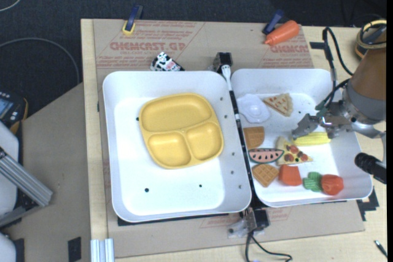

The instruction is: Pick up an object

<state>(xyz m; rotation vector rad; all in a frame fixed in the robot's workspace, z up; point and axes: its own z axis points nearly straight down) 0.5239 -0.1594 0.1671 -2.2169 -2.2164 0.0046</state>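
Yellow corn [312,139] lies in the right bin [319,78], directly under the gripper [309,126], whose grey fingers splay apart just above and to the left of the cob; nothing sits between them, so the gripper is open and holds nothing; the cob is short, pale yellow, lying lengthwise left to right. Just near of it sits a pizza slice [297,156] with red dots; left of that a watermelon wedge [265,155], a brown cracker [254,135] and a waffle [265,175]; along the near edge a red block [290,175], a green piece [313,181] and a tomato [332,184]. At the far side lie a sandwich triangle [279,104] and a white cup [253,110]. In the left bin [123,150] rests a yellow divided plate [180,129], well apart from the gripper.
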